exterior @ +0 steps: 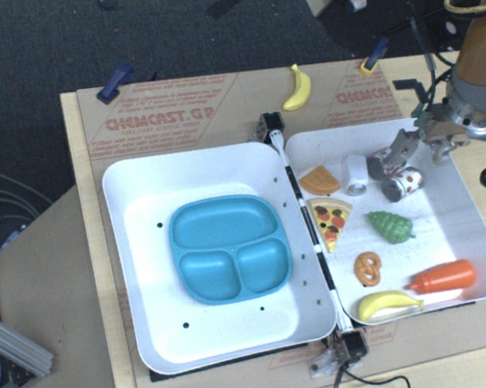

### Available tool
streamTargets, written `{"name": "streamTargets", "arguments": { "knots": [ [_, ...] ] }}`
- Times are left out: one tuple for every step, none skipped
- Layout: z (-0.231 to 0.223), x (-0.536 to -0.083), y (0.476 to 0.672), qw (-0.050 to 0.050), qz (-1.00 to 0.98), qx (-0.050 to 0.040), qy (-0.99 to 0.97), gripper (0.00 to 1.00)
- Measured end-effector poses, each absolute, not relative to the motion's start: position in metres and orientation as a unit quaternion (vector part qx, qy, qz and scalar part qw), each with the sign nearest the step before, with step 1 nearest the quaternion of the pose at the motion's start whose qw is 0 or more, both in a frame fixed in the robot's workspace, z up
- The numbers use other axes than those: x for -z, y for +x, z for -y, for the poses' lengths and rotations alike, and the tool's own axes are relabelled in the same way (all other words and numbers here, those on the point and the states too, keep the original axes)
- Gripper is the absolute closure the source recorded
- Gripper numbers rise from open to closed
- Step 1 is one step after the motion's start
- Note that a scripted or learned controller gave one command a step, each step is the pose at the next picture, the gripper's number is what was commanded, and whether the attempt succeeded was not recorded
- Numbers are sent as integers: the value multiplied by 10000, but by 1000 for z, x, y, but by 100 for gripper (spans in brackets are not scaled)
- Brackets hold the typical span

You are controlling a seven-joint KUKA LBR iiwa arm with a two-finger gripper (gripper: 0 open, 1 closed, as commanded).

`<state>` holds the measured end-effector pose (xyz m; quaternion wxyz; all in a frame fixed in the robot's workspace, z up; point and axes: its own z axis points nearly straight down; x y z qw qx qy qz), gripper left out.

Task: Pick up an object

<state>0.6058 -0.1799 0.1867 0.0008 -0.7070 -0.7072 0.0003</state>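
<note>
The arm enters from the right, and its upper part is cut off by the frame edge. The tool (394, 167) sits low over the upper part of the right bin (472, 192). Its fingers are dark and blurred against a small red-and-white object (409, 181) just beside them, so whether they are open or closed cannot be told. A small white cylinder (355, 169) stands just left of the tool.

Right bin contents: an orange wedge (320, 179) and a pizza slice (330, 219) near the left wall; a green knobbly item (392, 225) at centre; a pretzel (367, 268) below it; a yellow banana (388, 304) and an orange-red bottle (441, 277) along the lower wall.

Left bin (134, 249) contents: one blue three-compartment tray (230, 246), with bare white floor on all sides.

A second banana (297, 89) lies on the desk (205, 113) above the bins.
</note>
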Motion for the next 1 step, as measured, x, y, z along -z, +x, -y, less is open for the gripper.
{"name": "streamTargets", "arguments": {
  "knots": [
    [184,-102,658,-62,7073,46,-7069,0]
  ]
}}
